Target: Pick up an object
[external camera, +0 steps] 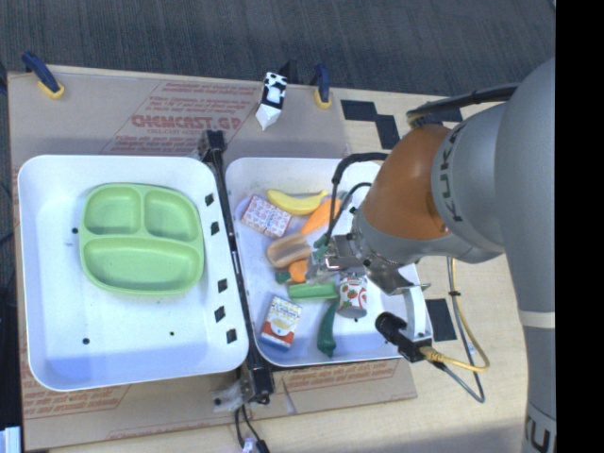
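Jaws: you can't tell open or shut, wrist hides them. Gripper [332, 258] hangs over right bin [247, 333], just beside hot dog [288, 249]; banana [294, 201] lies beyond hot dog, apart.

Single fixed camera above the bench [189, 111], looking down at a slant from moderate height. Both white bins lie within frame, left bin [38, 253] and right bin [247, 281] side by side; the arm [472, 196] enters from the right edge.
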Controlling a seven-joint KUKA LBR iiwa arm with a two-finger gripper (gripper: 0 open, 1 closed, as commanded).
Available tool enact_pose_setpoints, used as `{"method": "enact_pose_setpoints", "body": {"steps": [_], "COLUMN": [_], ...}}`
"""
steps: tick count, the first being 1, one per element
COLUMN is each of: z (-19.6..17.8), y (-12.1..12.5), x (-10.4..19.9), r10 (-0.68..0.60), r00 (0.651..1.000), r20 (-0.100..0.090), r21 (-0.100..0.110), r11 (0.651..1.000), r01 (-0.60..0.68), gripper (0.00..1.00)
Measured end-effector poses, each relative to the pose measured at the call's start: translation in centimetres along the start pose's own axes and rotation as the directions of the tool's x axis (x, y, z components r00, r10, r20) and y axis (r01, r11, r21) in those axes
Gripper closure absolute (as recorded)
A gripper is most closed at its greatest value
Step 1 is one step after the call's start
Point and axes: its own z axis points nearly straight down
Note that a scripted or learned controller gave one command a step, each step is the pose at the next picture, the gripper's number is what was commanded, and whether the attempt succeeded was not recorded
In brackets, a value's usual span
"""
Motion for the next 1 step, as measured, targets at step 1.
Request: {"method": "enact_pose_setpoints", "body": {"steps": [1], "z": [-1.02], "y": [0.12], "x": [0.0], "r10": [-0.006], "r00": [1.0], "r20": [0.002], "r21": [-0.001], "r11": [1.0], "r01": [0.006], "gripper": [1.0]}}
